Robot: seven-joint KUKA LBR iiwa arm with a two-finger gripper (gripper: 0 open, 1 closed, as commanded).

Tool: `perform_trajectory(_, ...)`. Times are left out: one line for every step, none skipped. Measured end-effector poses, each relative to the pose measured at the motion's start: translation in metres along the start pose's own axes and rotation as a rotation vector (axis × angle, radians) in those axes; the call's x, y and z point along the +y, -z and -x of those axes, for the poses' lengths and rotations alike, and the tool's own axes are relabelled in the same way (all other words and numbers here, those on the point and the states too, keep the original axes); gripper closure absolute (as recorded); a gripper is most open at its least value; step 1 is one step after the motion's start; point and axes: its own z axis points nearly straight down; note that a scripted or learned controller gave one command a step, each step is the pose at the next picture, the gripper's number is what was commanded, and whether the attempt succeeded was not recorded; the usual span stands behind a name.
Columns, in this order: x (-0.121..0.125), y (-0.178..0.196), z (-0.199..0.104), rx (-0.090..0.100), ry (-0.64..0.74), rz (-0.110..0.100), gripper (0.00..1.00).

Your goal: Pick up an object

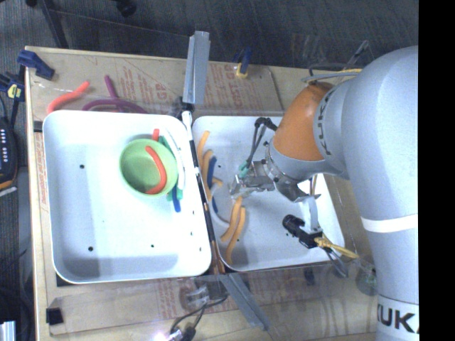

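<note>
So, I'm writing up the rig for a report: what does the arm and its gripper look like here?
The arm is a bulky, rounded, light grey casing with a glossy orange band above the wrist, a thin white ring lower down and part of black KUKA lettering near the bottom. The gripper is a small metallic assembly with thin dark cables looping off it.

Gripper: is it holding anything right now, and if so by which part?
Cannot be told. The gripper is low in the right bin beside an orange curved piece, with nothing visibly between its fingers.
</note>
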Motion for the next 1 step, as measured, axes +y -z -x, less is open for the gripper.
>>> perform_trajectory(0.0479, 0.0815, -0.0351, -0.003, 0.135, 0.005, 1.0)
